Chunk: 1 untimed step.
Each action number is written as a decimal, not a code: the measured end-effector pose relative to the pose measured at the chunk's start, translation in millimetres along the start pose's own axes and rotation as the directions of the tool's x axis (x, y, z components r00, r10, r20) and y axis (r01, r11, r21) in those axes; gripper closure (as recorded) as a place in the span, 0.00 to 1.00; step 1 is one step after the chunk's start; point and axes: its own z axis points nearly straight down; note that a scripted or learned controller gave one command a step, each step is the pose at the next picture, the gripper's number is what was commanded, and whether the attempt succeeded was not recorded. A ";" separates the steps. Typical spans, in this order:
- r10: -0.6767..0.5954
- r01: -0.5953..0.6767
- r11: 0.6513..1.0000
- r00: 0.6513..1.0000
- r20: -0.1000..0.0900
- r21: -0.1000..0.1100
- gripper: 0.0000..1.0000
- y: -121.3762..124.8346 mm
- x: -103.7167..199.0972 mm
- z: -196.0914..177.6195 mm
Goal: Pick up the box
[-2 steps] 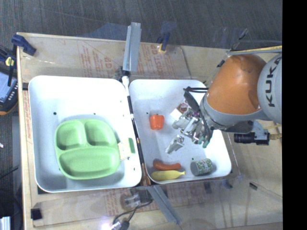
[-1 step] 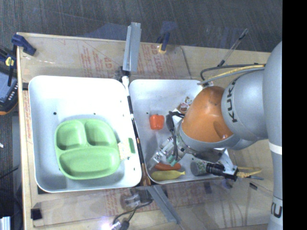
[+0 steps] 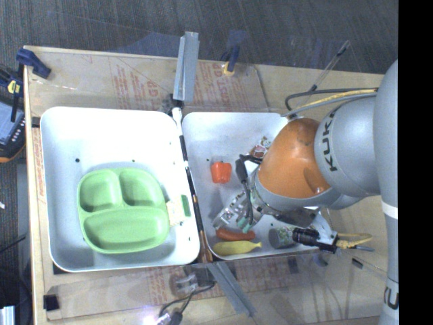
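A small printed box [image 3: 262,147] lies at the back of the right bin [image 3: 203,131], mostly hidden under the arm's orange band. My gripper [image 3: 233,214] hangs low over the front middle of that bin, a good way in front and to the left of the box. It sits just above a red sausage-shaped item [image 3: 235,235]. I see nothing clearly held in it.
An orange-red cup [image 3: 220,172] stands left of the arm. A yellow banana [image 3: 237,248] and a grey cylinder [image 3: 281,237] lie along the right bin's front wall. The left bin [image 3: 61,127] holds a green divided plate [image 3: 123,210].
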 end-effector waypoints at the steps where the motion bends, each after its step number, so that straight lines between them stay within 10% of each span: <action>1: -0.324 0.324 0.946 0.946 0.005 -0.004 1.00 34.8 23.2 -89.2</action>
